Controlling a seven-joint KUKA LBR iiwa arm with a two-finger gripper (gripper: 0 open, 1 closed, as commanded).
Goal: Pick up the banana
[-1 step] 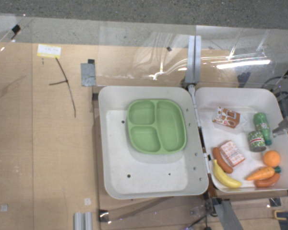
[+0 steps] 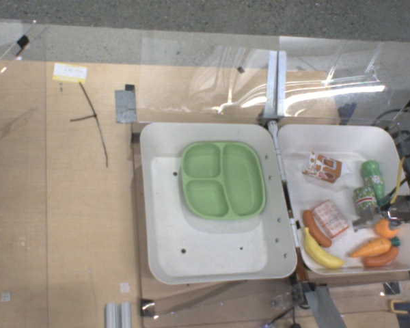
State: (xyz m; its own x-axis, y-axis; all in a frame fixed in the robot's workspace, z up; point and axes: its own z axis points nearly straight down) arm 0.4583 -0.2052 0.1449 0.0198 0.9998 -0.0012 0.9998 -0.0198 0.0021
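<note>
The yellow banana [image 2: 322, 250] lies at the front left of the right bin [image 2: 342, 137], curved along the bin's near corner. A red-brown sausage [image 2: 316, 229] touches it on its far side. A small pale-grey part of my gripper [image 2: 395, 214] pokes in at the right edge of the view, low over the right bin's right side, next to an orange [image 2: 385, 227]. It stands well to the right of the banana, with nothing seen held in it.
The right bin also holds a wrapped packet [image 2: 329, 217], a brown-and-white box [image 2: 322, 167], a green bottle [image 2: 372, 175], a dark can [image 2: 363, 199] and a carrot [image 2: 372, 249]. A green divided plate [image 2: 223, 180] sits in the left bin [image 2: 212, 251]. Cables hang at the right edge.
</note>
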